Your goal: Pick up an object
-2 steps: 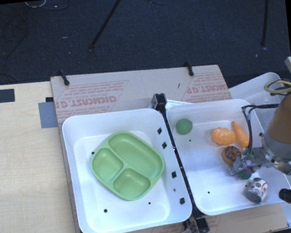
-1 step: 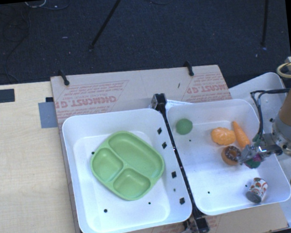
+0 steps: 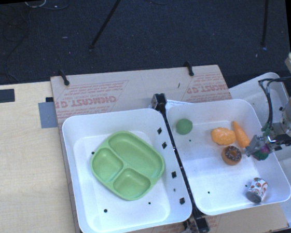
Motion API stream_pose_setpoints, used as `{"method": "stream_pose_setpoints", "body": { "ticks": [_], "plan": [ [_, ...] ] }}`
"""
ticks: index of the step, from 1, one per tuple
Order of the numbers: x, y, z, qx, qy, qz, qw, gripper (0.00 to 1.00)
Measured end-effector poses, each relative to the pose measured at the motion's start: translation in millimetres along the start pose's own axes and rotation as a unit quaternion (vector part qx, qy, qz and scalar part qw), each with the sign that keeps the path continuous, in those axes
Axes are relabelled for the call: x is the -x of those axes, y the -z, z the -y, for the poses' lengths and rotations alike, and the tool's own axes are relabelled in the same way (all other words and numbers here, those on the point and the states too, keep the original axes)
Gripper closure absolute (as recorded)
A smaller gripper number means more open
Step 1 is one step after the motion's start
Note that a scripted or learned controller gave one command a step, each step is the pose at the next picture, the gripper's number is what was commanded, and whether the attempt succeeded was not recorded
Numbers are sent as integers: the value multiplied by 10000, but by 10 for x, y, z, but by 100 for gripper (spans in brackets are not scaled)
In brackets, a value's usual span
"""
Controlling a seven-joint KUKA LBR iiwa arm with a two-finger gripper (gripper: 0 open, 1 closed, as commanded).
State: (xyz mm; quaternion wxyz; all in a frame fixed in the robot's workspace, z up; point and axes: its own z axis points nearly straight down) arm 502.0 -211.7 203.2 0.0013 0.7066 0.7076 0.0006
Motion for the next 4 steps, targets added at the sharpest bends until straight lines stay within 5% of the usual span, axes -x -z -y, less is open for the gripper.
{"method": "stream_pose_setpoints", "body": {
  "ticks": [4],
  "plan": [
    [-2261, 149, 90, -42, 14, -17, 10000, 100]
  ]
}}
